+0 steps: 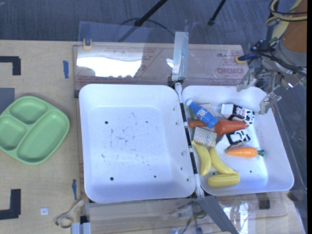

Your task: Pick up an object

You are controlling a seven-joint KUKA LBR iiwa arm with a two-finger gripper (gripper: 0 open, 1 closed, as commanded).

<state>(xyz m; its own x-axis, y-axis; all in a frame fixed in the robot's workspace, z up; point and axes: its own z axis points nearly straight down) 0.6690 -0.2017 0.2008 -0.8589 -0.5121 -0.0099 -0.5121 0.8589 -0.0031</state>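
Gripper (258, 94) hangs spread and empty over the right bin's (280, 179) far edge. The carrot (241, 152) near the front looks like light, stiff, slick plastic, so I'd pinch across its thick middle.

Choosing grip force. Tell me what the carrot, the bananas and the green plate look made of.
Carrot: likely moulded plastic; even orange, slight sheen, stubby green tip.
Bananas: likely plastic or rubber toys; flat uniform yellow, no spots.
Green plate: looks like matte plastic; one pale green, soft rounded dividers.
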